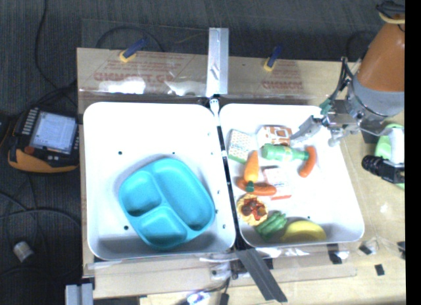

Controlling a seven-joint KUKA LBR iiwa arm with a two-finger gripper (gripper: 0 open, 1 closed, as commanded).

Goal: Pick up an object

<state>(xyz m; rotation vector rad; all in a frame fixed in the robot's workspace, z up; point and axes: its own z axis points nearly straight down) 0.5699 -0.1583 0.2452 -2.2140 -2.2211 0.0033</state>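
Observation:
The right bin holds a heap of toy food. A green bottle lies across its upper middle, with a red-orange sausage-like piece at the bottle's right end. An orange carrot lies left of the bottle, and a second one lies below it. A yellow banana and a green vegetable rest near the front wall. My gripper hangs over the bin's upper right, just above and to the right of the bottle, and nothing shows in it.
A blue sectioned tray lies in the left bin. A waffle-like square, a small printed box and a pizza-like piece also lie in the right bin. A green and white object sits on the bench at right.

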